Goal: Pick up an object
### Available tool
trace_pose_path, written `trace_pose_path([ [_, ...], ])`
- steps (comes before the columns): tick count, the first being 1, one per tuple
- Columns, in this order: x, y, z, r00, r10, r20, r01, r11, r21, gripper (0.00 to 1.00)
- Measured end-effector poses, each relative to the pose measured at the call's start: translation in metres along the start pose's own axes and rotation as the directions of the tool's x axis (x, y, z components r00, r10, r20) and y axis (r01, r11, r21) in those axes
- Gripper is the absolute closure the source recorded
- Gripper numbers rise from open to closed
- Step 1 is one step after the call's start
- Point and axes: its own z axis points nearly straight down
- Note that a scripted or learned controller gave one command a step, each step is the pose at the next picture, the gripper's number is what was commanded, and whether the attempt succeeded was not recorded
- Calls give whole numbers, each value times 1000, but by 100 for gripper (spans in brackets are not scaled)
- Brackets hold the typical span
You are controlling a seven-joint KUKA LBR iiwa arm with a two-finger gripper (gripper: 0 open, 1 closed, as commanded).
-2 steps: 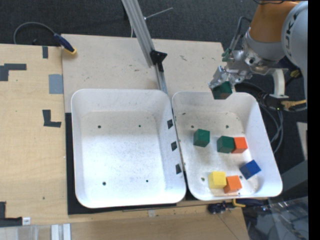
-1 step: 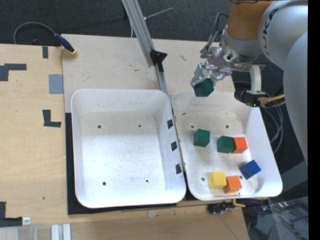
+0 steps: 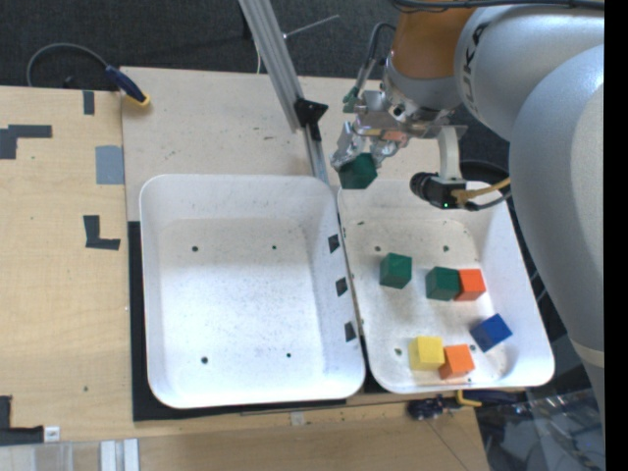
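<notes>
**One green cube was held above the top edge of the right bin**

You saw the two-finger gripper (image 3: 359, 157) of the grey arm (image 3: 530, 57) closed around a dark green cube (image 3: 358, 172). The cube sat between the fingers and was lifted, not resting on any surface. It hung over the far rim of the right white bin (image 3: 520, 361), close to the wall that the two bins share.

Six small blocks lay on the floor of the right bin. A second dark green cube (image 3: 395, 270) was near the middle. A third green cube (image 3: 443, 284) touched an orange block (image 3: 472, 283) on its right side. A blue cube (image 3: 491, 331) lay lower, tilted, near the right wall. A yellow cube (image 3: 427, 351) and another orange cube (image 3: 457, 360) were side by side and touching, near the front rim.

The left white bin (image 3: 157, 263) showed its dark speckles and four small dots on the floor.

A slanted metal bar (image 3: 275, 52) crossed the bench (image 3: 59, 263) behind the bins, and a blue and yellow tool (image 3: 128, 84) lay at the far left with a black cable.
</notes>
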Motion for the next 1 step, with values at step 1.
trace_pose_path([
  [1,45,-3,12,1000,2,1,-2,1000,1,100],
])
